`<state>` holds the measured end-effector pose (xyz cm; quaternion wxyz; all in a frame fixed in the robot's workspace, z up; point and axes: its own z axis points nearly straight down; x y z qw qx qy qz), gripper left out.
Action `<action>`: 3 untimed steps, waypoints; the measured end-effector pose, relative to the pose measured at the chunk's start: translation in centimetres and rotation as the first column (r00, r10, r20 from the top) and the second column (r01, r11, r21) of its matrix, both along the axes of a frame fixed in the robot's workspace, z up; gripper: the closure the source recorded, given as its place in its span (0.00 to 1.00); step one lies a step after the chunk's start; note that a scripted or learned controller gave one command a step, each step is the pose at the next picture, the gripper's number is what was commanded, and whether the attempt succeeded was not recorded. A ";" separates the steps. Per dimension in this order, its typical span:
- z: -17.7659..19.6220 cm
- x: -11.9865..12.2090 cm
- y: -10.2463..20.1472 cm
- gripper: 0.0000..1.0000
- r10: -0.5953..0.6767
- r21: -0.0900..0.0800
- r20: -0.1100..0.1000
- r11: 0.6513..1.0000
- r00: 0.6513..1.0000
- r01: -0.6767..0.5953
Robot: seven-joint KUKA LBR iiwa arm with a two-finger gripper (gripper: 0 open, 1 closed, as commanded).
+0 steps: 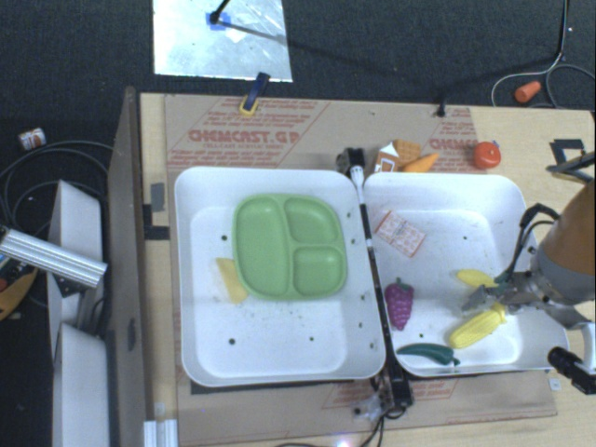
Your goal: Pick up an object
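In the right bin, my gripper reaches in from the right edge and sits low over the bin floor. It lies between a small yellow banana just above it and a yellow corn cob just below it, very close to both. Further left lies a purple bunch of grapes. A dark green vegetable rests by the bin's front wall. A pink and white card lies flat at the back left of this bin. Nothing is visibly held.
The left bin holds a green divided plate and a yellow wedge. Behind the bins on the cardboard sit an orange carrot, a red tomato and a blue and yellow tool. The arm's orange band is at the right edge.
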<state>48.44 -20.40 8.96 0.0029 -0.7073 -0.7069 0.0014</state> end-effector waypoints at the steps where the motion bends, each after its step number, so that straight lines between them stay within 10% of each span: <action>1: 2.5 8.4 3.2 0.00 0.011 -0.003 0.016 1.000 1.000 -0.011; 2: 12.4 5.6 -0.6 0.00 -0.001 -0.008 0.017 1.000 1.000 0.001; 3: 8.7 5.7 -0.1 0.00 0.002 -0.002 0.006 1.000 1.000 -0.002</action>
